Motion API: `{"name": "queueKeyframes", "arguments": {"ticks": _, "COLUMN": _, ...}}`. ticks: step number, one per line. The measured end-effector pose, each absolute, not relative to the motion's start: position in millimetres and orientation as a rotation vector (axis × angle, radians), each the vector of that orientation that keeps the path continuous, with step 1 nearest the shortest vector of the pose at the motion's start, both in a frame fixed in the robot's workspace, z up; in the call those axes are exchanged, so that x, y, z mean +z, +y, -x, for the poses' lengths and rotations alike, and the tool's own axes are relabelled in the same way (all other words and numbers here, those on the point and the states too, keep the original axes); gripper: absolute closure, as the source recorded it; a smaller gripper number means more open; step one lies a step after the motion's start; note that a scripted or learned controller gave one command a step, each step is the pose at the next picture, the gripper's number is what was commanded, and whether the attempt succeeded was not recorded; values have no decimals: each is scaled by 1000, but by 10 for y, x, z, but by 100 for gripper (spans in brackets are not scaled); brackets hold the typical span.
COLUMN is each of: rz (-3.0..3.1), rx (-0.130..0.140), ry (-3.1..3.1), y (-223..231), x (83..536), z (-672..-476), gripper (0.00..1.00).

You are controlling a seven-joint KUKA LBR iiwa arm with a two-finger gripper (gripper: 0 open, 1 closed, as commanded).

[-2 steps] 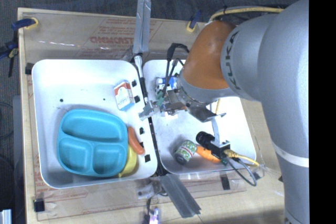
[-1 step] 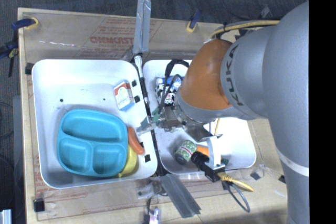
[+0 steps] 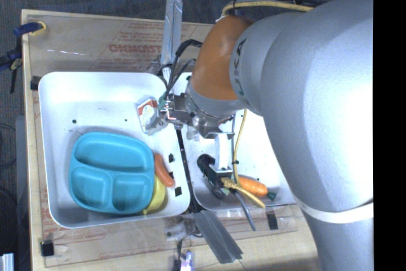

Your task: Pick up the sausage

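Clearly the sausage point(image 3: 163, 170) lies wedged in the left bin point(image 3: 57, 93) between the blue tray point(image 3: 111, 171) and the wall, awkward to reach; the gripper point(image 3: 154, 114) hovers above, perhaps gripping nothing.

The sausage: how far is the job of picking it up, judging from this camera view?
Done: nothing yet. The sausage lies in the left bin, against the right edge of the blue divided plate, next to a yellow item. In hand: the gripper is above the bin's upper right part, apart from the sausage. Left: bring the gripper to the sausage, grasp it and lift it.
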State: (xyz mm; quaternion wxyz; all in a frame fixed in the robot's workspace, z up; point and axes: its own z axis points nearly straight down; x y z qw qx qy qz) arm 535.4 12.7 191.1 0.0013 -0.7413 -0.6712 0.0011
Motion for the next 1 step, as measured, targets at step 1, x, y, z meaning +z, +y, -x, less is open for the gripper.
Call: {"name": "queueKeyframes", "arguments": {"ticks": 1, "rz": 2300, "rx": 4, "ry": -2136, "y": -599, "x": 1912, "z": -5623, "gripper": 100}}
